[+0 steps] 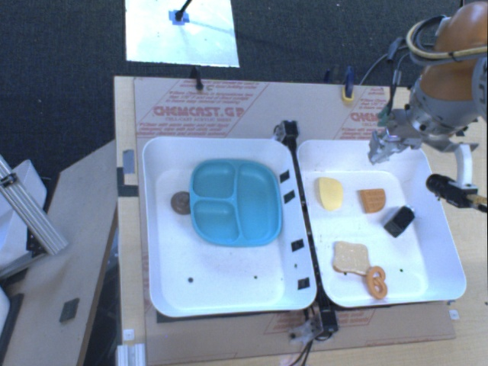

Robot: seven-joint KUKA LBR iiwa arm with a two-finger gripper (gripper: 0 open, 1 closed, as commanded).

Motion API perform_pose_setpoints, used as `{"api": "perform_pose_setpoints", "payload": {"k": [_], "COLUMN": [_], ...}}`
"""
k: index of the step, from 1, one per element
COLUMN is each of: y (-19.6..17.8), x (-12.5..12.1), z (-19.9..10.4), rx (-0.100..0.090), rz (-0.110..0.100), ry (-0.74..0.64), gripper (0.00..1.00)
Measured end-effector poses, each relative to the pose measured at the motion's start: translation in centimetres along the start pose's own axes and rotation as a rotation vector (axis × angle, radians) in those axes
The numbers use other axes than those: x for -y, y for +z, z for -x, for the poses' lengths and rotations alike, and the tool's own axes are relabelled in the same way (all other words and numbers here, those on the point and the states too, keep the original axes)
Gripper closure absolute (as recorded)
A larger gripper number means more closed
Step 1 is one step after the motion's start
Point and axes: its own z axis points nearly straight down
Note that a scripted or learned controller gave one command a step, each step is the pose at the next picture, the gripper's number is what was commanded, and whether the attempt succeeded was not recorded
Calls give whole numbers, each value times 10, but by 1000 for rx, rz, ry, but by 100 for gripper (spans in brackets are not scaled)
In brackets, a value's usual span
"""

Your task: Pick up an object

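The right bin [438,227] holds a yellow wedge [330,194], an orange cracker-like square [372,200], a small black block [399,221], a slice of bread [351,258] and a pretzel [377,282]. My gripper [380,149] hangs above the bin's far rim, up and to the right of the yellow wedge and apart from every object. Nothing shows between its tips.
The left bin [171,280] holds a blue divided plate [233,202] with a small grey round disc [181,202] at its left edge. A black divider [299,212] runs between the bins. A white sheet [180,21] lies on the floor beyond the bench.
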Motion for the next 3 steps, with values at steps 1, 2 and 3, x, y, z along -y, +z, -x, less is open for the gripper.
{"api": "perform_pose_setpoints", "payload": {"k": [1,2,3], "y": [-3,11,21], "x": [-11,-12,-17], "z": [-52,-102,-151], "rx": [0,-1,-1], "rz": [0,-3,-2], "ry": [1,1,1], "gripper": [100,100,100]}}
